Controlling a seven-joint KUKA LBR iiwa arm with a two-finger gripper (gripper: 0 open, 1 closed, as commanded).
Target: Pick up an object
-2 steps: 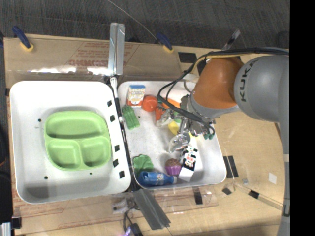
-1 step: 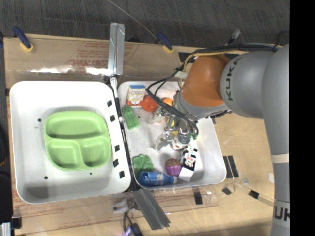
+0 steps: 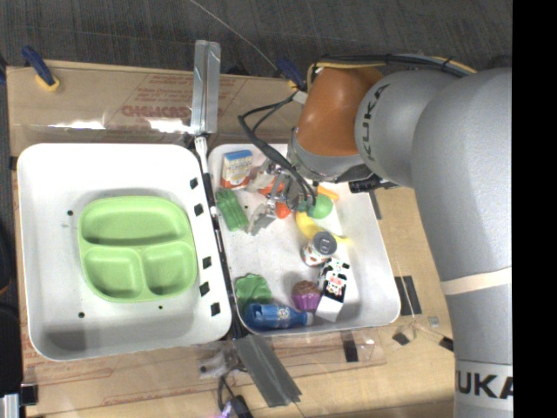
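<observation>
My pincer [image 3: 277,200] sits low at the right bin's [image 3: 383,259] twelve o'clock clutter; its grip I cannot tell. Crowded toys there risk a glancing, empty close

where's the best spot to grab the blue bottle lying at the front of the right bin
Probably across the middle of the blue bottle, coming straight down. It lies on its side along the right bin's front wall, so close the fingers front to back across its narrow width. The green toy and purple cupcake crowd its ends.

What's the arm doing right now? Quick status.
Tool low in right bin, among toys. Nothing visibly gripped. Green tray alone in left bin.
</observation>
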